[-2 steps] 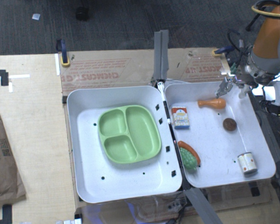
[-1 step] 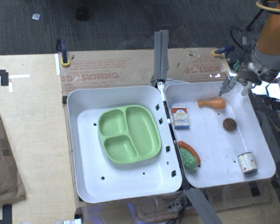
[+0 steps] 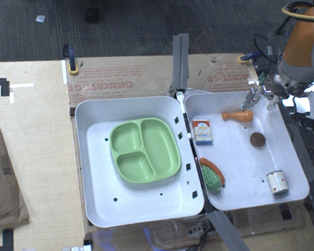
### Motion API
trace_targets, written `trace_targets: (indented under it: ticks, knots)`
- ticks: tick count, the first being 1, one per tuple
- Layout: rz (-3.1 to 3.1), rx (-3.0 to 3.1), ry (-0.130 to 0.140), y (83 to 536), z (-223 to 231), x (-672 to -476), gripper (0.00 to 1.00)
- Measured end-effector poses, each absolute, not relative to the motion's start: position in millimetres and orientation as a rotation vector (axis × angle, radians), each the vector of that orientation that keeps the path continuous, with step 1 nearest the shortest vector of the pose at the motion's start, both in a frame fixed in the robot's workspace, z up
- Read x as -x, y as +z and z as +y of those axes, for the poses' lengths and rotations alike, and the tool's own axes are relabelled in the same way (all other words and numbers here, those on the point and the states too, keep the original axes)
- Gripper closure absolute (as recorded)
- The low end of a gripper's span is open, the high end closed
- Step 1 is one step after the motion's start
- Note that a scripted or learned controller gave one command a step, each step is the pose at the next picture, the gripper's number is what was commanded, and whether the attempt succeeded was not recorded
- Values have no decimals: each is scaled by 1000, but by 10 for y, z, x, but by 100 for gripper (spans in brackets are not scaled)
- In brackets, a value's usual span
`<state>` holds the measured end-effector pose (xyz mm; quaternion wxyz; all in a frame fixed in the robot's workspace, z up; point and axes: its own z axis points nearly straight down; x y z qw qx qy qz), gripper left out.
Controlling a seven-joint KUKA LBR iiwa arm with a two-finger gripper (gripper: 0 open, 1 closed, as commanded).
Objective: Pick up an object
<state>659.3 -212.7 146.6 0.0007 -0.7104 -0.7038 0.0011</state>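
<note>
Your pincer (image 3: 249,102) hangs at the upper right of the frame, over the back edge of the right white bin (image 3: 285,141), just beside the orange carrot-shaped toy (image 3: 237,116); you cannot tell its state from here. The carrot lies flat and tapered, so it may roll or slip away. The bin wall close behind could block the descent.

A pale wooden counter (image 3: 37,156) is seen under even light. Dark grey carpet (image 3: 140,17) lies beyond it. Printed cardboard (image 3: 127,79) is spread across the counter's far part, and a brown paper bag (image 3: 3,174) lies at the left.
</note>
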Motion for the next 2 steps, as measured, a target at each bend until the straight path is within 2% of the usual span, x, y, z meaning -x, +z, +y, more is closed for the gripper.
trace_targets:
  ticks: [1, 2]
  knots:
    - [-2438, 1983, 2, 2299, -2013, -6596, 0]
    - [-2469, 1940, 2, 1782, -2226, -6137, 0]
